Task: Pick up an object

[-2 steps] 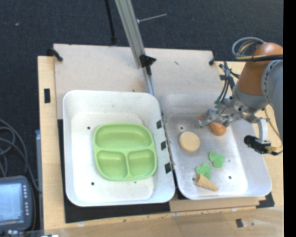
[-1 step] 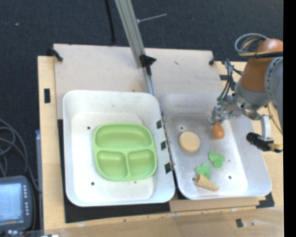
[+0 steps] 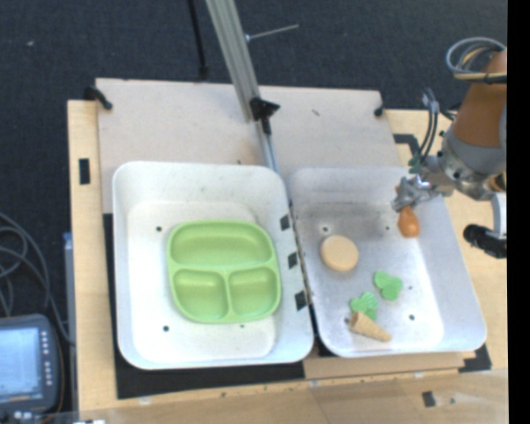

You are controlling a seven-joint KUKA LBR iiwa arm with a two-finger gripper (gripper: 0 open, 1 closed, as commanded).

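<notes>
Two shallow white bins sit side by side on the counter (image 3: 88, 237). The left bin (image 3: 141, 193) holds a green divided plate (image 3: 223, 270). The right bin (image 3: 442, 316) holds a round tan disc (image 3: 339, 253) near its middle, two small green pieces (image 3: 377, 293) toward the near side, and a tan cone (image 3: 369, 326) just beside the lower green piece. The claw (image 3: 408, 203) hangs at the far right part of the right bin, at the end of the grey arm (image 3: 477, 140) with its orange band. A small orange object (image 3: 409, 223) sits directly under the claw tip, touching or nearly touching it; whether it is gripped or simply lies on the bin floor cannot be told at this slant, and the claw's opening cannot be told either.

Judged from this layout, the step in hand is the grasp on the orange object. To do it well, the claw should centre over the object, descend straight, and close squarely across its narrow width, keeping clear of the bin wall at right. A slow vertical lift would then confirm the hold.
</notes>
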